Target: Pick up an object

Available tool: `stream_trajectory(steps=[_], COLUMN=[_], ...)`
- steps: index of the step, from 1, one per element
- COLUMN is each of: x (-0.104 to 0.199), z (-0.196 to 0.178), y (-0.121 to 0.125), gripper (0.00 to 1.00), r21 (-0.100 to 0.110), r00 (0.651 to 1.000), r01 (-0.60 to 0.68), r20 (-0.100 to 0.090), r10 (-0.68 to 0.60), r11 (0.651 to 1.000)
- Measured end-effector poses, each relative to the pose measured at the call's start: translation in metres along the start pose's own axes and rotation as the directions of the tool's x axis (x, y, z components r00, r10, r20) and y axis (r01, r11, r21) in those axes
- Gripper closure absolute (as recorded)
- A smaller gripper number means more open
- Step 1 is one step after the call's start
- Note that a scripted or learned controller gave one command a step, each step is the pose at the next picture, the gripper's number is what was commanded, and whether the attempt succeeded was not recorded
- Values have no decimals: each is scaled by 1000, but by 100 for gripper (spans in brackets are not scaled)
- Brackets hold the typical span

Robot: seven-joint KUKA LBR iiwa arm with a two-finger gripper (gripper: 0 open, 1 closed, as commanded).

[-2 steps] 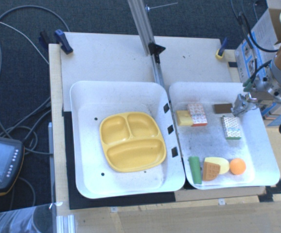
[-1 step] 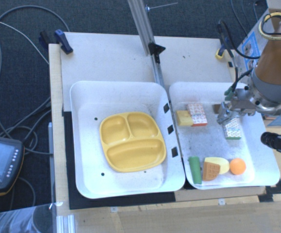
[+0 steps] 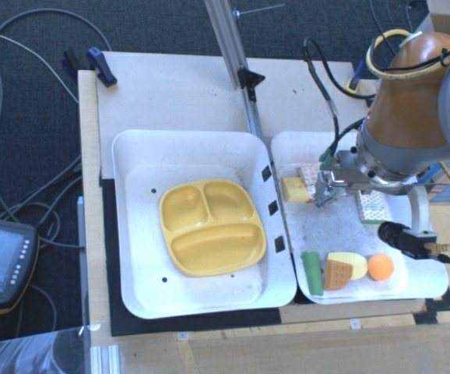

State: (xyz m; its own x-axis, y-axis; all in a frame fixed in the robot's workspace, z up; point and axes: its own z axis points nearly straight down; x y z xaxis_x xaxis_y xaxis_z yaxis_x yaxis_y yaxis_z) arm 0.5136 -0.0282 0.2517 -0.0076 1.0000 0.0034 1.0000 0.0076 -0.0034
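My gripper (image 3: 324,194) hangs low over the right bin (image 3: 318,232), just right of a pale yellow block (image 3: 293,189) near the bin's left wall. A small pinkish packet (image 3: 309,175) lies right behind the gripper. A white card with a green dotted pattern (image 3: 372,206) lies to its right. Along the bin's front edge sit a green cylinder (image 3: 311,272), a tan waffle-like piece (image 3: 338,273) leaning on a yellow lemon-shaped piece (image 3: 352,265), and an orange ball (image 3: 380,267). Nothing shows between the fingers.
The left bin (image 3: 131,209) holds a yellow divided plate (image 3: 212,227). The arm's big orange-brown body (image 3: 412,100) covers the right bin's back corner. A metal pole (image 3: 225,22) rises behind the bins. Cables and a black connector (image 3: 402,238) hang beside the wrist.
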Motion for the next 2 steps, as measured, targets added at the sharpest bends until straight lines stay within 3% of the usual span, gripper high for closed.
stream_trajectory(steps=[1,2], x=[56,114], z=[15,7], y=[-9,-15], gripper=[100,100], r21=[1,-3], r00=[1000,1000], r01=[-1,1], r20=[0,0], r10=[1,-1], r11=[1000,1000])
